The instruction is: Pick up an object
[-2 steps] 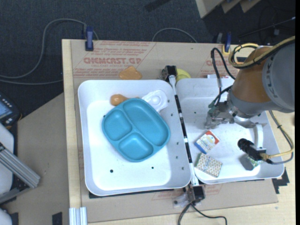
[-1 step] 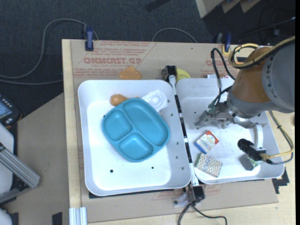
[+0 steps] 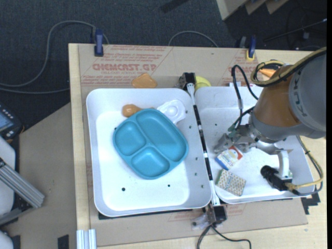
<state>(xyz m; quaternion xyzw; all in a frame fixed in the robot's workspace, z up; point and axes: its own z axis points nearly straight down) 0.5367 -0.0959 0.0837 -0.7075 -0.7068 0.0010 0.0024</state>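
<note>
Camera view: gripper [image 3: 228,140] low in right bin [image 3: 290,191], just above packet [image 3: 229,156].
Fingers: state unclear.
Packet: looked light, thin, crinkly, slippery; pinch across short edges.
Pouch [image 3: 231,182]: nearby, flat.

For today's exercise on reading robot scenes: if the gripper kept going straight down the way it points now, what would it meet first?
Probably the small white packet lying just beneath the gripper in the right bin, though depth is hard to judge.

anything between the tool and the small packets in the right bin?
Nothing visible. The tool hangs just above the small blue, white and red packet in the right white bin, and the patterned square pouch lies apart, nearer the camera.
</note>
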